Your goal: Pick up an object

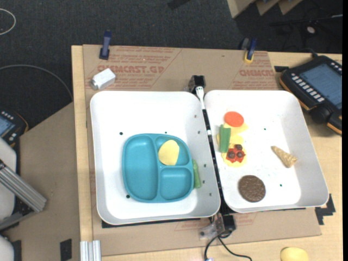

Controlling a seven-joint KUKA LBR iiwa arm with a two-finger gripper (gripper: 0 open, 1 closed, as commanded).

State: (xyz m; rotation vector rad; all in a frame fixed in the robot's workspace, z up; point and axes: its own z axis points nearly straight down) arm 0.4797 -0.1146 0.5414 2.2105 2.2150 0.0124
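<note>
In the left bin [109,124] lies a teal divided plate [144,170] with a pale yellow piece [169,153] in its upper right compartment. A thin green piece [196,174] lies against the plate's right edge. The right bin [288,113] holds an orange disc [234,119], a green stick [224,137], a yellow piece with a dark red berry-like item [235,154] on it, a brown round patty [252,188] and a tan cone-shaped piece [284,156].
A black handheld pendant [318,86] rests at the right beyond the bins. A small white block [103,79] sits on the board behind the left bin. Blue clamps [105,43] hold the board's far edge. A yellow object [293,254] lies at the bottom right.
</note>
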